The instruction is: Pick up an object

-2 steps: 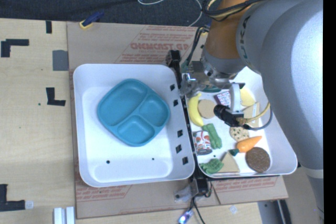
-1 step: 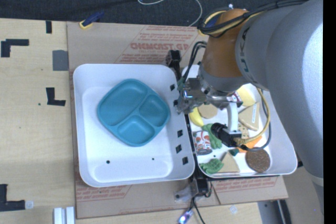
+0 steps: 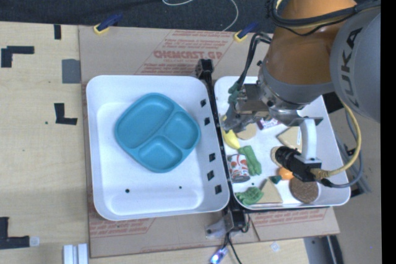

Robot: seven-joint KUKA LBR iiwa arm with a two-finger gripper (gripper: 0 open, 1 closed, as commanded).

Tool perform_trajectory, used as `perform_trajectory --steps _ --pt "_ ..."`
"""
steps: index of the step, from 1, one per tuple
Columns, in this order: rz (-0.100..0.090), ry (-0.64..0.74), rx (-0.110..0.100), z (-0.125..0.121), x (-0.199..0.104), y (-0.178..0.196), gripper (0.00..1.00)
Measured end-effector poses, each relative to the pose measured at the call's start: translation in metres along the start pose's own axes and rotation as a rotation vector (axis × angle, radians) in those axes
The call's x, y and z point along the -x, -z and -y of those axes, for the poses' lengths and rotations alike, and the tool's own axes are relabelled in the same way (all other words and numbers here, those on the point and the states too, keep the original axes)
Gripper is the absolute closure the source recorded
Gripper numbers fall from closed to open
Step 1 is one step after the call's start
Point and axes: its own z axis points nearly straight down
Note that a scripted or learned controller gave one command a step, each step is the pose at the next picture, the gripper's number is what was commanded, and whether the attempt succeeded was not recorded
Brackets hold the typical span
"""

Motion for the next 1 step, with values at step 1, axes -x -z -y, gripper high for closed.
perform_trajectory --steps 1 --pt "0.005 -0.002 -0.013 0.0073 -0.0229 -0.0204 1.0"
